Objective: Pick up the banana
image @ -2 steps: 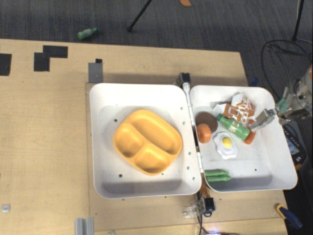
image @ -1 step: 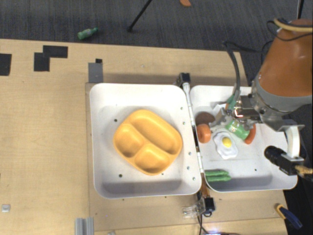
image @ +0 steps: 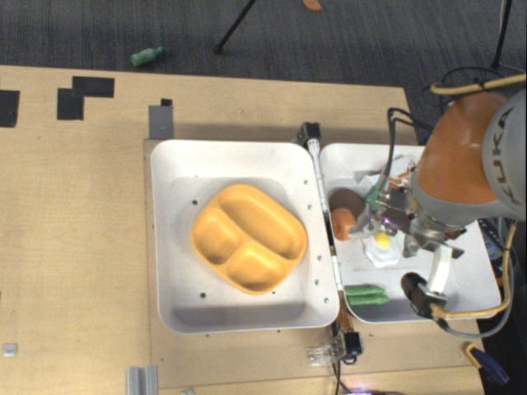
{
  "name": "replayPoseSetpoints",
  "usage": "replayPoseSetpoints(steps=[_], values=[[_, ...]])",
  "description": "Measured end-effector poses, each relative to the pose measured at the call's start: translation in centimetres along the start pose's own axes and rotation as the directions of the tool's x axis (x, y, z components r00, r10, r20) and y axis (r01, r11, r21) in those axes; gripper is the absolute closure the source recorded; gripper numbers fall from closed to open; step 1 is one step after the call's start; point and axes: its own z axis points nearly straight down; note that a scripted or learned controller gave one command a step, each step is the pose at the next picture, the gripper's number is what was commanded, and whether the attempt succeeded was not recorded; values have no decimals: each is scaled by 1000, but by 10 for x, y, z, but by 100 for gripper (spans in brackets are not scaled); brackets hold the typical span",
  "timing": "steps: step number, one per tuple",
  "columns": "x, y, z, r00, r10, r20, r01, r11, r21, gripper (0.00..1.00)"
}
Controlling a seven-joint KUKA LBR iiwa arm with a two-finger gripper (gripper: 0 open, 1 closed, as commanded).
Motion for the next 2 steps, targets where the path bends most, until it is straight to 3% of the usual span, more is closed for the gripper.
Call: replayPoseSetpoints(steps=[1,2], values=[[-54,39,43,1000,-1,0,1,1000,-1,0],[-53,40,33,1000,-3,-1,3,1000,-3,100]])
